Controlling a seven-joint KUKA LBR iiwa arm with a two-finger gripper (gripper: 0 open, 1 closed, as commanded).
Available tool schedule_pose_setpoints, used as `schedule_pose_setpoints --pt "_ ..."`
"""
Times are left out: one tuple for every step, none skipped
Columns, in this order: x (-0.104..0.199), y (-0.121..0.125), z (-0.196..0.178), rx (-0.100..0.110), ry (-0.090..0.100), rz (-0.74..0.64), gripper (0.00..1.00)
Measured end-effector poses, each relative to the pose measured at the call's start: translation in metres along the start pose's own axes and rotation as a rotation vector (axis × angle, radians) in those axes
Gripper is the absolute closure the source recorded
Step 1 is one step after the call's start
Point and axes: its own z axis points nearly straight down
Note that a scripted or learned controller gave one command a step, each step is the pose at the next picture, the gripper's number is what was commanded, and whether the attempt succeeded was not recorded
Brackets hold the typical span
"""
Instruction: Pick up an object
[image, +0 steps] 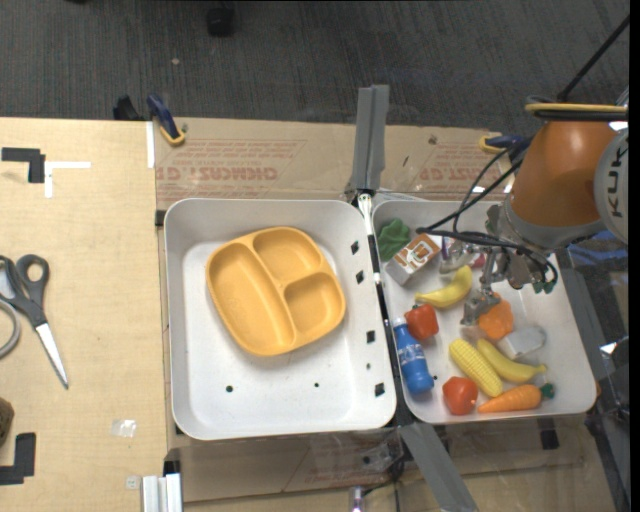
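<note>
Bench (80, 300): tan surface, carrying two shallow white bins set side by side, their inner walls touching along a clipped seam.

Left bin (200, 400): holds one yellow divided plate (275, 290), lying slightly tilted toward the far left. Bare white floor lies around the plate on all sides, widest along the near edge.

Right bin (575, 340): crowded. The arm (565, 180), grey with an orange band, enters over the far right corner and covers that corner's rim.

Gripper (487, 300): low over the middle of the right bin, directly above an orange round piece (496, 320) and just right of a yellow banana (448, 290). Whether the fingers are spread or pressed together cannot be told; nothing can be seen clamped between them.

Contents of the right bin:
- Blue bottle (411, 360), lying along the left wall.
- Corn cob (474, 366) and second banana (510, 360), side by side, near centre.
- Carrot (512, 399), along the near wall.
- Small carton (413, 257), far left, beside a green item (393, 235) in the far left corner.
- Red pepper (422, 321) and red tomato (459, 394); the tomato touches the carrot's tip.

Open floor in this bin is limited to a strip beside the right wall.

Scissors (35, 310): on the bench, well left of both bins.
</note>
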Motion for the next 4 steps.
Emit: schedule_pose_setpoints --pt "-0.002 0.000 -0.011 0.001 -0.006 0.000 1.00" --pt "-0.057 0.067 -0.154 0.000 -0.001 -0.055 1.00" --pt "-0.071 0.129 -0.138 -0.001 0.002 -0.103 1.00" --pt "0.001 0.156 -0.113 -0.001 0.003 -0.060 1.00"
